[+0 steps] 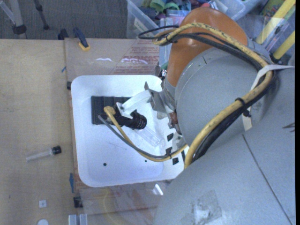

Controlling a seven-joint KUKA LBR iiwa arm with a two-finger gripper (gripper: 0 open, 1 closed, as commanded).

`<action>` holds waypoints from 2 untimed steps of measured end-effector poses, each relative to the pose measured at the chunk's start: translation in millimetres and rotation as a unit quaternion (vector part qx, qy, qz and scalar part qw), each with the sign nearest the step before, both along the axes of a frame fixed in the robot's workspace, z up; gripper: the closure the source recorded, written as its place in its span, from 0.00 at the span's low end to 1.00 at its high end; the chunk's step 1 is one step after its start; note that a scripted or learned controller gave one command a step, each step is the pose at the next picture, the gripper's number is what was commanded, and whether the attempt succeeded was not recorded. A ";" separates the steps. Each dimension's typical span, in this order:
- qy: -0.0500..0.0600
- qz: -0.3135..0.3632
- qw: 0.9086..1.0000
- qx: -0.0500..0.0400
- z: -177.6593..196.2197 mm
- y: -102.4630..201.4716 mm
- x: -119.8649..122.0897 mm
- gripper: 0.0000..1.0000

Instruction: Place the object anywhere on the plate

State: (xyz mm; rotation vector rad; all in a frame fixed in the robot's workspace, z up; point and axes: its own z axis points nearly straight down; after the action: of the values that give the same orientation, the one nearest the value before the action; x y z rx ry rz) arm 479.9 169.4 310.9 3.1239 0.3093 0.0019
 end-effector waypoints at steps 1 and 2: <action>0.003 0.117 0.993 0.001 -4.6 6.0 83.3 0.00; 0.004 0.075 0.997 0.001 -114.6 27.1 -1.8 0.00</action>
State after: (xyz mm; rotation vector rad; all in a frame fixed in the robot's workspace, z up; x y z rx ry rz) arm 478.1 196.4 196.3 3.0953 0.5424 -0.0109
